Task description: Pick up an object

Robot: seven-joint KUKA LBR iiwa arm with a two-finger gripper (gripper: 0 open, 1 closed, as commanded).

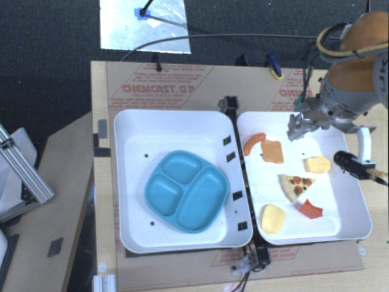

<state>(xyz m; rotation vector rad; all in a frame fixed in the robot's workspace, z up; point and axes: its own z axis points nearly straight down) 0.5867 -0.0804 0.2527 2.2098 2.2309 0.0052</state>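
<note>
Six toy food pieces (296, 186) lie in the right bin (352, 224), one blue tray (186, 190) left; the hand (297, 128) hovers, grip unclear.

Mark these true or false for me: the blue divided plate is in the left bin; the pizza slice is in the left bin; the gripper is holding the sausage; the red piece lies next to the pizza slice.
1. The blue divided plate lies in the left bin. True.
2. The pizza slice lies in the left bin. False: it lies in the right bin.
3. The gripper holds the sausage. False: the sausage lies on the bin floor, apart from the gripper.
4. The red piece lies just below the pizza slice in the view. True.
</note>
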